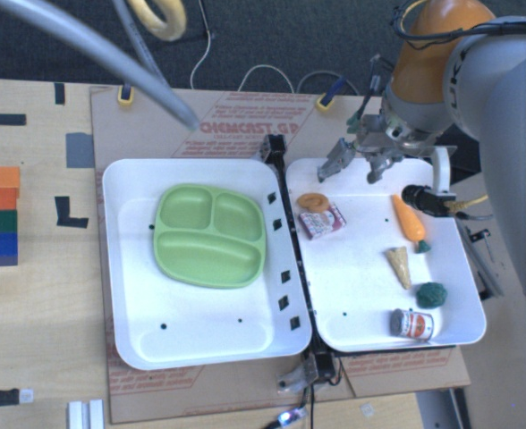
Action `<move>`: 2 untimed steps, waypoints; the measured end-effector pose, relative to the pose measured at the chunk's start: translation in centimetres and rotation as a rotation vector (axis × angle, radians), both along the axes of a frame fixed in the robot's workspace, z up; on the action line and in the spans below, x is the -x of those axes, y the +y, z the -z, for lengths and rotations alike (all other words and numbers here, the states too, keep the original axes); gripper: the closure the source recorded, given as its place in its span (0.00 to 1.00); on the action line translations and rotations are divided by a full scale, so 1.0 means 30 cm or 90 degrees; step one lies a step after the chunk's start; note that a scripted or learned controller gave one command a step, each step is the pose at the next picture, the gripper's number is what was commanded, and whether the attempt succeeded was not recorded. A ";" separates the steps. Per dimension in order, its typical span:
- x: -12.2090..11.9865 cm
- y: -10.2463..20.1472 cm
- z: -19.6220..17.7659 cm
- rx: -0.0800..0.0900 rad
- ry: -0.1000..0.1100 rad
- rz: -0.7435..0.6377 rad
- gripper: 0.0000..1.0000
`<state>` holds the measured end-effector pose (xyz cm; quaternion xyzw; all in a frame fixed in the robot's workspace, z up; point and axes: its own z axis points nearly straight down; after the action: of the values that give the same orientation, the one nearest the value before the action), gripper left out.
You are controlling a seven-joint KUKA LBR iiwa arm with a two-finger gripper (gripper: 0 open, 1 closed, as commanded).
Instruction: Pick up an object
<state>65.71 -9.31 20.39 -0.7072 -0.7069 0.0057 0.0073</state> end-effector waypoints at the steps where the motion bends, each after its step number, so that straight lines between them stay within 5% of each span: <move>1: -0.008 0.001 -0.026 0.001 -0.008 -0.002 0.00; 2: -0.032 -0.004 0.181 0.002 -0.005 -0.002 0.00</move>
<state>66.67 -9.42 14.96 -0.7061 -0.7081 0.0037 0.0035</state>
